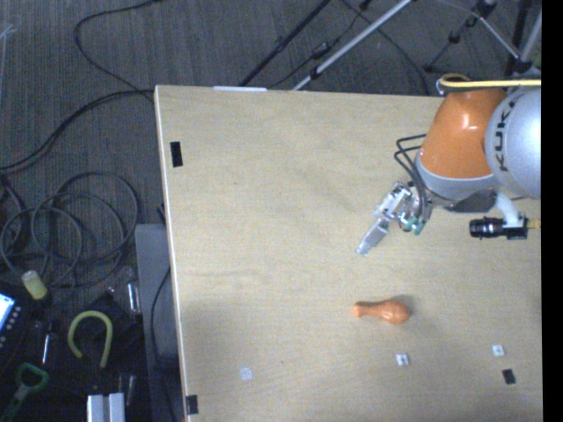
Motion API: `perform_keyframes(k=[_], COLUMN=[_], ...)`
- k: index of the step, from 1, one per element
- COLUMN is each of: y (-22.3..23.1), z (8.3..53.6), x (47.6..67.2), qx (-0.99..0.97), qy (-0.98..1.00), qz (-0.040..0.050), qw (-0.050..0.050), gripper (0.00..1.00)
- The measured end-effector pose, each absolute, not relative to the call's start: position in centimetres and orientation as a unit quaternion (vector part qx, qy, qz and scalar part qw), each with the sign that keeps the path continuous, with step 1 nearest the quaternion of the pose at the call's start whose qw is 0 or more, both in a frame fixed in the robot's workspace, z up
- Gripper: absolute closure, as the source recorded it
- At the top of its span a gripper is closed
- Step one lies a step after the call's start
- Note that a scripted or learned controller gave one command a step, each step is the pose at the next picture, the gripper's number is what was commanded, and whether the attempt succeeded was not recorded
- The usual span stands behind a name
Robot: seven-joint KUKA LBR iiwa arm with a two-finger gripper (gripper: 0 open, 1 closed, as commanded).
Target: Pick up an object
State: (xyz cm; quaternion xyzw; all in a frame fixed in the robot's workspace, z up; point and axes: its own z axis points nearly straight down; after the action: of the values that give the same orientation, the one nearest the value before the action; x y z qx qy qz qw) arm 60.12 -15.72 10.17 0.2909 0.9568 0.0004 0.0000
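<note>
Low in the frame, right of centre: small orange object (383, 311), pear-shaped, lying on its side on the bare tan bench (264, 218), narrow end pointing left. Untouched, with nothing against it or on top of it. Above it and a little to the left, apart from it: gripper (373, 235), slanting down-left from the wrist, tip in the air or near the board, not over the object. Cannot tell whether spread or clenched from this angle; nothing visibly held. Behind it, at the right edge: arm (479, 148), orange band and grey shell. Judging progress: pick not yet made, probably the approach stage. Left to do: bringing the gripper down-frame and slightly right over the object, lowering around it, closing, lifting. Rounded, tapering shape likely to roll or slip out if caught at the thin end, so a grasp across the fat end looks safer. Nothing in the way between gripper and object, just open board. Further out: a few small markers (402, 359) low right, clear of the object, and a black tag (177, 154) near the bench's upper left edge. Off the bench, on the dark floor at left: looped cables (70, 218) and a green hook (90, 334); tripod legs (387, 16) across the top.
</note>
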Motion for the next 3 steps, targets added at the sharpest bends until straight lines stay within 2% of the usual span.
perform_keyframes(k=[1, 2, 3], y=[-22.3, -18.5, -18.3], z=[15.5, 8.4, 9.4], x=[61.9, 65.7, 65.8], qx=[0.468, 0.383, 0.383], qy=[0.884, 0.924, 0.924], qz=[-0.0004, 0.0002, 0.0016], qw=[0.001, 0.001, 0.002], gripper=[0.0, 0.0, 1.0])
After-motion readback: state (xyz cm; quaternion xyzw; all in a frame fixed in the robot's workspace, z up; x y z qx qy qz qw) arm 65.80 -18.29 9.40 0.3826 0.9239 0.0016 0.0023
